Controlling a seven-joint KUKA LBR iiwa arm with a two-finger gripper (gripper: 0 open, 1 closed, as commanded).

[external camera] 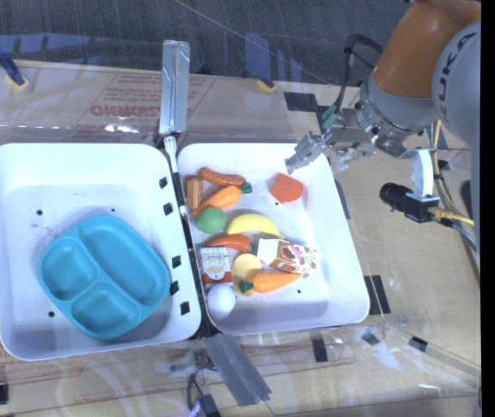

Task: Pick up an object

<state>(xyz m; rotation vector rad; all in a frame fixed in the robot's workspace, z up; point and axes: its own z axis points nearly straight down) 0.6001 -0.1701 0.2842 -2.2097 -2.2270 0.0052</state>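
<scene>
gripper [302,157] hovers, seemingly empty and slightly parted, over orange wedge [287,188] lying crosswise.

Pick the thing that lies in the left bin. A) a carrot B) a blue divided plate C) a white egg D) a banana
B: the blue divided plate rests alone on the floor of the left bin, while the toy foods crowd the right bin.
</scene>
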